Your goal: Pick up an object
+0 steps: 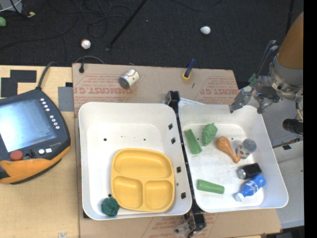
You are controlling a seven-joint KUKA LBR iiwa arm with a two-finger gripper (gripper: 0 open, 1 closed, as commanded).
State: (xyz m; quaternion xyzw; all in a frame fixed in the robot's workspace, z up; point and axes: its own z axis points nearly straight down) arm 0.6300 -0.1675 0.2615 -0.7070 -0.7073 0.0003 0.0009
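Objects for picking lay in the right bin, all loose on its white floor. You had a green stick near the left wall, with a bumpy green lump just beside it. An orange drumstick-shaped toy sat in the middle, its thin end touching or nearly touching a small grey round piece. Below those lay a black block and, close under it, a blue bottle tilted toward the bin's front. A second green stick lay apart, to the left of the bottle.

The gripper hung over the bin's far right corner, above the rim, with nothing between its fingers; they looked spread, one pointing left and one right. It was well apart from every object.

The left bin held a yellow divided tray and a dark green ball touching the tray's front left corner. The two bins met at a black-clipped seam.

Open floor showed in the far half of the right bin and along its right wall. Behind the bins, on the cardboard, lay a small can and a blue-and-yellow tool. A tablet controller rested on the bench to the left.
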